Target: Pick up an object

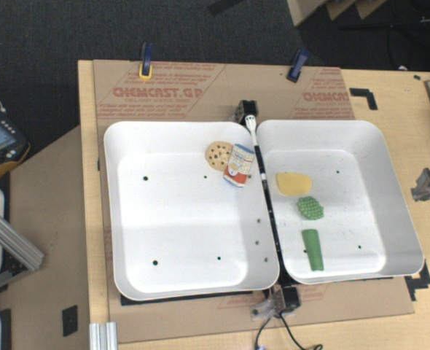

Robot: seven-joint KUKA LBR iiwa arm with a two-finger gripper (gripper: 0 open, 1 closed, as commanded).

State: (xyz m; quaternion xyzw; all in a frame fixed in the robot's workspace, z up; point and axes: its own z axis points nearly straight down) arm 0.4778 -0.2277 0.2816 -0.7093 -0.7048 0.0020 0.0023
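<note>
The left bin (pixel 127 195) holds a round tan cookie (pixel 217 154) and a small red, white and blue packet (pixel 238 165), both at its far right corner and touching each other. In the right bin (pixel 390 195), near its left wall, lie a yellow wedge-shaped piece (pixel 294 184), a green bumpy ball (pixel 310 208) just below it, and a green stick (pixel 313 249) closest to the front. All five things rest loose on the bin floors, apart from any gripper.
A black divider strip (pixel 266 195) runs between the two bins. Blue clamps (pixel 146 60) (pixel 298 65) hold the cardboard sheet at the back. A small grey metal part (pixel 425 184) pokes in at the right edge, outside the right bin.
</note>
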